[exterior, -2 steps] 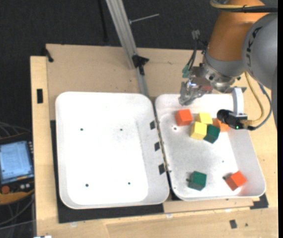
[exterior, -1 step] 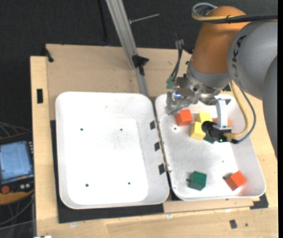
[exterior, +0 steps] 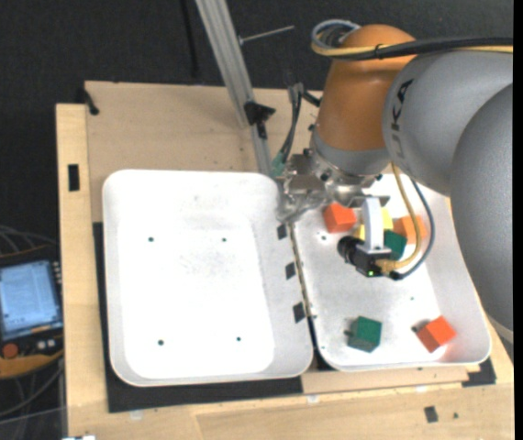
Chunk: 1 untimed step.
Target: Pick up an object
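The tool (exterior: pixel 295 198) hangs over the upper-left corner of the right bin (exterior: pixel 399 305); its state, spread or pressed together, cannot be told. The orange block (exterior: pixel 339 216) lies just beside it. The block appears light, rigid and flat-sided: grip across opposite faces.

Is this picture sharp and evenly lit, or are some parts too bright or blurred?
Camera view: the left bin looks nearly washed out; the background beyond the bench is almost black; the grey arm close to the lens looks soft; the green block is fairly sharp.
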Motion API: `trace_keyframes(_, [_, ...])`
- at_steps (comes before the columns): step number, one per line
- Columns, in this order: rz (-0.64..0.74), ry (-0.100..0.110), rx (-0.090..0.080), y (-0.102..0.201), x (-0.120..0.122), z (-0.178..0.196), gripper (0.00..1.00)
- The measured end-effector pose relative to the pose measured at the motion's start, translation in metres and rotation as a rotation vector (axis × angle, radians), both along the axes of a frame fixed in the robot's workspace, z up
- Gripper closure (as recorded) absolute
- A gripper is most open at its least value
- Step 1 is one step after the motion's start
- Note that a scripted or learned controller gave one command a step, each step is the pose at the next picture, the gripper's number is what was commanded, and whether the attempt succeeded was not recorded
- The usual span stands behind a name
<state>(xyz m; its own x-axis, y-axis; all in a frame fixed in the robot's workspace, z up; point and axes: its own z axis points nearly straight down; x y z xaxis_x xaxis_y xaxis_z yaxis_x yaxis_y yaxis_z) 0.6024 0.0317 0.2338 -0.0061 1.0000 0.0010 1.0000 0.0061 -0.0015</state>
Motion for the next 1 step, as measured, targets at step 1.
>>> trace_keyframes(1, [0.001,0.000,0.001,0.0413,-0.0153,0.0080,1.00])
